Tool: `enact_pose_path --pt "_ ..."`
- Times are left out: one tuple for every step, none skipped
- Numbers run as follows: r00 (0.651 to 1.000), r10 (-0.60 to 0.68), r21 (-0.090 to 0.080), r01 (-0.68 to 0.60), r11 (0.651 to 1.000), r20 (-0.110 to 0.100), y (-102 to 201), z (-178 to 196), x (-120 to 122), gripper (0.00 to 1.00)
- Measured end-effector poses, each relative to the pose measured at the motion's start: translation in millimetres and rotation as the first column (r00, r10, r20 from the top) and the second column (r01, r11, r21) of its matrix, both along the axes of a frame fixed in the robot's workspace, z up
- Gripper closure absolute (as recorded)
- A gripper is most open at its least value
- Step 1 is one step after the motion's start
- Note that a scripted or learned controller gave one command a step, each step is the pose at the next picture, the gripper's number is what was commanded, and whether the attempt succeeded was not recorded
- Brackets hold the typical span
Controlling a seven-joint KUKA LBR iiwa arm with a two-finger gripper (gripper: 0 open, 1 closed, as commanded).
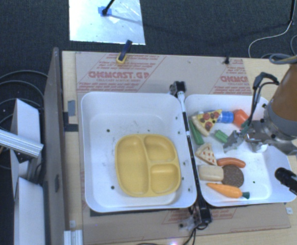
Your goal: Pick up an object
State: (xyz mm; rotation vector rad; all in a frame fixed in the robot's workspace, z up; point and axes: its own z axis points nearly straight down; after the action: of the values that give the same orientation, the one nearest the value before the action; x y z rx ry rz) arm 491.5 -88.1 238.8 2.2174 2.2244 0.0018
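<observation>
The gripper point(233, 141) is held low in the right bin point(271, 190), open and empty, just beside the green piece point(220, 136); closing on it is judged the next need.

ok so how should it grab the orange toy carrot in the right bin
Take the orange toy carrot across its thick middle, coming straight down from above. It lies flat and nearly level near the front wall of the right white bin, with bare floor behind it, so close across the narrow width.

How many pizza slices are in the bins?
2. One pizza slice with toppings lies at the right bin's far left; a smaller plain pizza wedge lies below it, above the sausage. The arm may hide more.
</observation>
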Motion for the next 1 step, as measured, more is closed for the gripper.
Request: enact_pose_path --pt "1.0 -0.003 -0.003 0.003 1.0 0.0 -21.3 -142.8 65.4 0.0"
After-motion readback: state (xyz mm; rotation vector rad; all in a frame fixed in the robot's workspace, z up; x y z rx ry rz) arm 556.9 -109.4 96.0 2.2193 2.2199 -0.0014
